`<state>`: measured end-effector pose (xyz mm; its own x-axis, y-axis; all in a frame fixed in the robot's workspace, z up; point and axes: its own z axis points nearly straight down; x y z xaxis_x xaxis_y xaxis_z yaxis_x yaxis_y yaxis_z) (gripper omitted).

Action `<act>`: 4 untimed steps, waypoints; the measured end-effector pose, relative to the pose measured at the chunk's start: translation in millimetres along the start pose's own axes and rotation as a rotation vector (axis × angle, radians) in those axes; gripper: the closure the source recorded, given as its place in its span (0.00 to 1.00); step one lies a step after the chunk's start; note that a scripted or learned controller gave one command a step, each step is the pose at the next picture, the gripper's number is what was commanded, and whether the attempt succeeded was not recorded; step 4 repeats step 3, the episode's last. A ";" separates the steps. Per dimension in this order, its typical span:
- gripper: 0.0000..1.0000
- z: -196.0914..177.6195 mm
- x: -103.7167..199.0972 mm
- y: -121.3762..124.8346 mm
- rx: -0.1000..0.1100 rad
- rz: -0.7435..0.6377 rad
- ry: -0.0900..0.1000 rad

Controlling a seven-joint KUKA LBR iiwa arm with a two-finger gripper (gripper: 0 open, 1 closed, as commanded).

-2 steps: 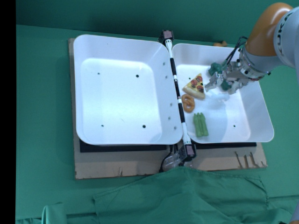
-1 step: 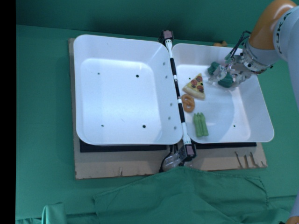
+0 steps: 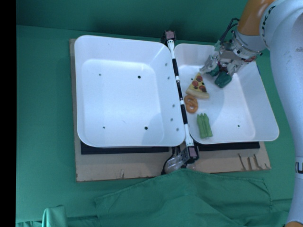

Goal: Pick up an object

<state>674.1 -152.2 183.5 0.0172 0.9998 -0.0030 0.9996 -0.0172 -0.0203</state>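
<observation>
Hovering at right bin's (image 3: 265,122) far edge: gripper (image 3: 218,74), state of the claw impossible to tell; dark green object (image 3: 222,80) touching it; pizza slice (image 3: 198,86) just beside.

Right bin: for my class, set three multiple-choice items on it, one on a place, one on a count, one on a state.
1. Where does the pizza slice lie?
A. left bin
B. right bin
C. cloth

2. How many holes show in the left bin floor?
A. one
B. two
C. five

3. How does the asparagus lie?
A. flat
B. propped on the wall
C. on the pizza

Key: B, it rests on the right bin's floor; C, five dark dots show; A, it lies flat, apart from the pretzel.
</observation>
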 end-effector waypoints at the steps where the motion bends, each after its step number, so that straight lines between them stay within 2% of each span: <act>1: 1.00 -12.0 -1.4 -0.5 0.008 0.002 -0.005; 2: 1.00 -79.9 -0.9 1.6 -0.033 -0.006 -0.001; 3: 1.00 -145.2 4.5 -2.3 -0.034 -0.014 -0.001; 4: 1.00 -145.2 4.5 -2.3 -0.034 -0.014 -0.001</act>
